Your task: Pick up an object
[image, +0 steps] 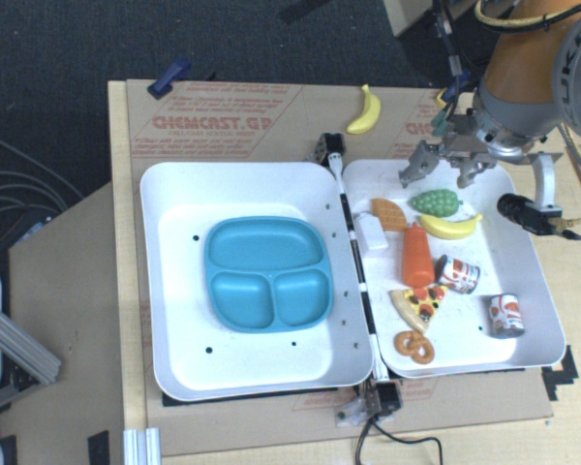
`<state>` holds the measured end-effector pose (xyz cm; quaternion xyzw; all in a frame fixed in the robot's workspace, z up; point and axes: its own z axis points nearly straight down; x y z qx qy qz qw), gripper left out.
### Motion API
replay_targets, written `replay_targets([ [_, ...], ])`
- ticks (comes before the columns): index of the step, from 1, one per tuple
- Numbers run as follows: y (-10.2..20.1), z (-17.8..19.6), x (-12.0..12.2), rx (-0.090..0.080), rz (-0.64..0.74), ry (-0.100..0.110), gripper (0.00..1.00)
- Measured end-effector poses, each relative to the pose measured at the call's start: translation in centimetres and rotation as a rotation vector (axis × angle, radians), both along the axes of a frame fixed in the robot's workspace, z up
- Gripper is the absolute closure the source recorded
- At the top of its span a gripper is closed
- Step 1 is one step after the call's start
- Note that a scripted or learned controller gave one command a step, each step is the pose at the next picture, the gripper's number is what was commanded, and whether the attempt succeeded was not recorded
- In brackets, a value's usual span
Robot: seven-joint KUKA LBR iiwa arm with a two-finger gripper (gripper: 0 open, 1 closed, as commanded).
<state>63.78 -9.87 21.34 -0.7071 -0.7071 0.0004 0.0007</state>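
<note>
Clearly the gripper (443, 166) was open and empty above the far end of the right bin (535, 303), approaching; the green object (435, 201) lay just below, so the next move probably needed a straight descent.

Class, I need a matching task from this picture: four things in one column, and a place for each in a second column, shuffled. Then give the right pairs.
Things
1. blue divided plate
2. pretzel
3. yellow banana outside the bins
4. green bumpy toy

Places
A. on the cardboard above the bins
B. near corner of the right bin, below the pizza slice
C. middle of the left bin
D. far end of the right bin, just below the gripper

Pairs: 1-C, 2-B, 3-A, 4-D
</note>
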Motion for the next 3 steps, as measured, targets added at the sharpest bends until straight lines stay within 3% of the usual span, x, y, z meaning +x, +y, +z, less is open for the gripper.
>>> replay_targets([
  [1,-1.3,-11.9,3.0,-0.001,0.0,-0.006,0.0],
  [2,0.8,-12.9,2.9,0.001,0.001,0.001,0.0],
  [3,0.8,-11.8,2.9,0.0,0.002,-0.001,1.0],
])
